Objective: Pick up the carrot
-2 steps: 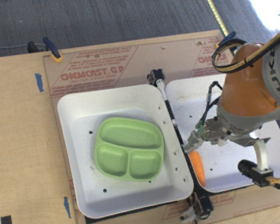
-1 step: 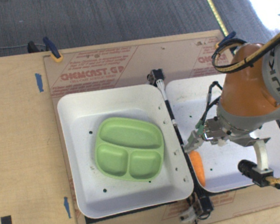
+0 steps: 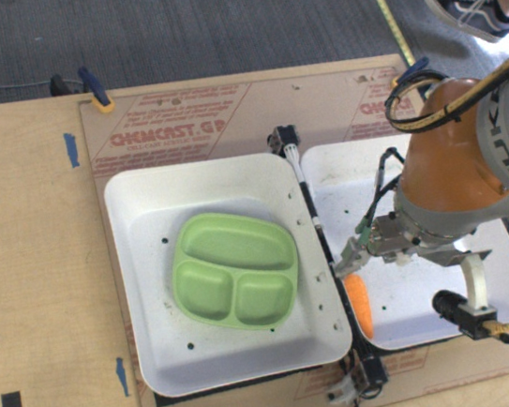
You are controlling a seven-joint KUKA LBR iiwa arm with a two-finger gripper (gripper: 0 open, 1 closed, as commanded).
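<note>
— Carrot (image 3: 360, 305) lies in the right bin (image 3: 416, 330), against its left wall, by the gripper (image 3: 350, 262).

— Holding it?

— Can't tell its state — reaching step, I'd say. Next: close on the carrot, lift.

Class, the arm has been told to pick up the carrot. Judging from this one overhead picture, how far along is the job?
Done: the gripper is over the right bin, just above the carrot.
In hand: the approach; the carrot lies on the bin floor by the left wall, with nothing visibly clamped around it.
Left: grasping and lifting it. The green plate in the left bin is not involved.
</note>
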